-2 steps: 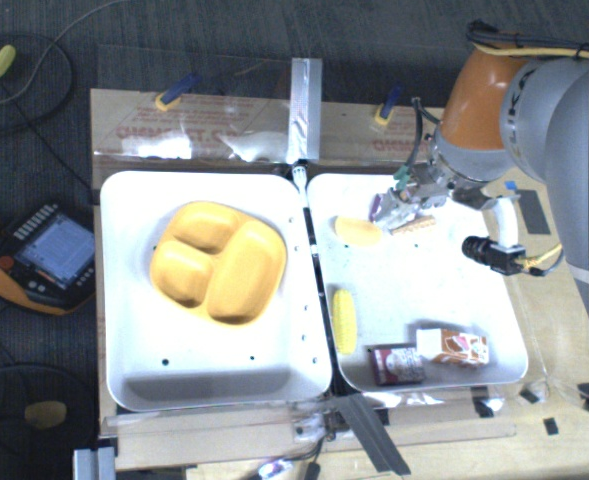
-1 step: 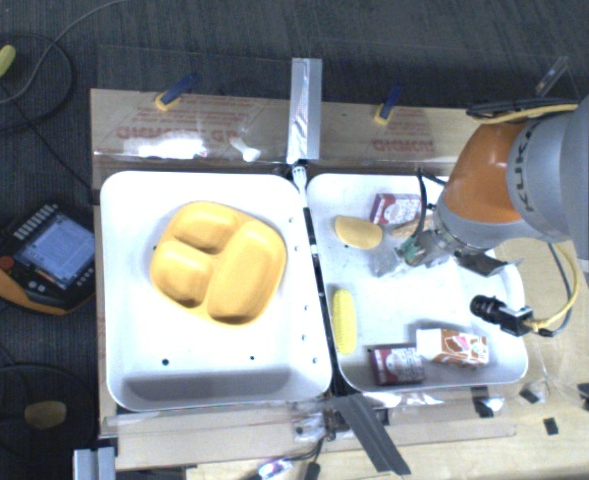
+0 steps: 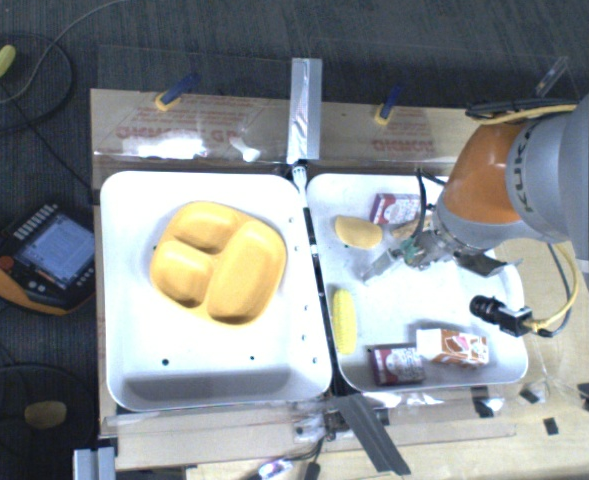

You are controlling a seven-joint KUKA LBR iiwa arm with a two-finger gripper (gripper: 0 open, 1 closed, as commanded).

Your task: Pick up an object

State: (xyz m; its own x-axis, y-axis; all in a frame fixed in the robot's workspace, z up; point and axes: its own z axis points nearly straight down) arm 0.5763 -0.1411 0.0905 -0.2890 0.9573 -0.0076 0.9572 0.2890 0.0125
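corn cob (image 3: pixel 344 320), lemon (image 3: pixel 358 232), 2 cartons (image 3: pixel 453 347)

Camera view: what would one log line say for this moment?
arm: over right bin | gripper: beside yellow potato-shaped object | held: nothing seen

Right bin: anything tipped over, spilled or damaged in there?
No spill or damage shows. In the right bin, the small carton and the dark can lie on their sides near the front wall. The corn cob rests against the left wall.
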